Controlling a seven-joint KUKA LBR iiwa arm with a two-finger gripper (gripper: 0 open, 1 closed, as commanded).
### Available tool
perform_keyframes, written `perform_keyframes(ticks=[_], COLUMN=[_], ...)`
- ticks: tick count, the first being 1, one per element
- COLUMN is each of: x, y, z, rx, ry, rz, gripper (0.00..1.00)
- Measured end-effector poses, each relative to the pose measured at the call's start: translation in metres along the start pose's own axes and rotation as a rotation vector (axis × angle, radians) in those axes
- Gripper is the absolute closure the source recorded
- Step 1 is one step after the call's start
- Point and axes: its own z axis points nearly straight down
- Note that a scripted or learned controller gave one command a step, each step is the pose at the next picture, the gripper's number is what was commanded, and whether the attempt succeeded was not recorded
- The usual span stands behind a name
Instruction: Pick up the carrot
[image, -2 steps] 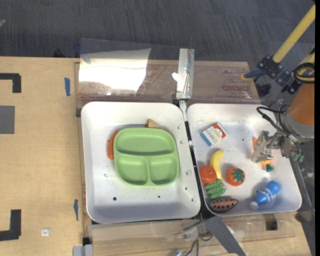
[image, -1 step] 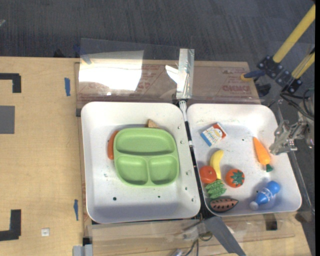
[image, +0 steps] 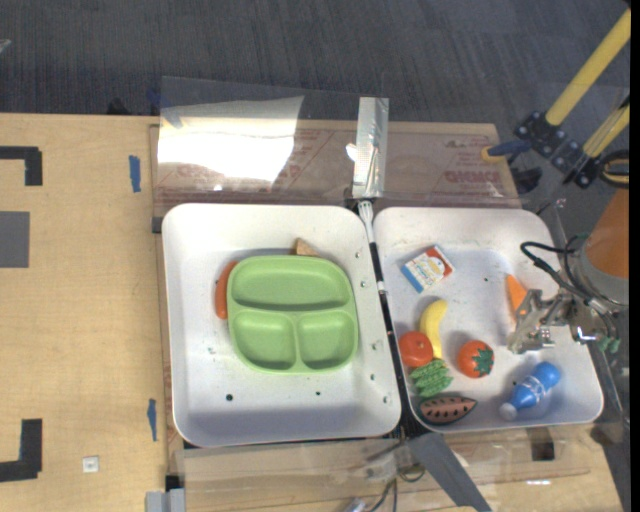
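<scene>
The metal pincer (image: 532, 325) hangs low over the right white bin (image: 590, 405), just beside the small orange carrot (image: 514, 293) lying at its upper left; I cannot tell how its grip stands. Nearby lie a blue bottle (image: 530, 388), a red tomato (image: 476, 358), a yellow banana (image: 432, 324) and a small printed carton (image: 427, 268), its writing unreadable.

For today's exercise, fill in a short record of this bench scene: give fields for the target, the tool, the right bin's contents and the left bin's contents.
target: carrot, lying in right bin near its right side
tool: tool, just beside carrot, low over bin
right bin: banana, tomato, strawberry, small carton, blue bottle, watermelon slice
left bin: green divided tray
</scene>
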Motion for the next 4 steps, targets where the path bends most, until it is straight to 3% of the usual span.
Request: perform_keyframes(ticks=[1,2,3,4], x=[0.028,0.027,0.047,0.043], y=[-0.006,-0.004,-0.007,-0.006], z=[-0.089,-0.097,0.008,-0.119], rx=[0.007,0.006,0.005,0.009], ry=[-0.020,-0.021,-0.013,-0.018], rz=[0.023,0.021,-0.106,-0.299], gripper=[1.00,1.00,1.00,1.00])
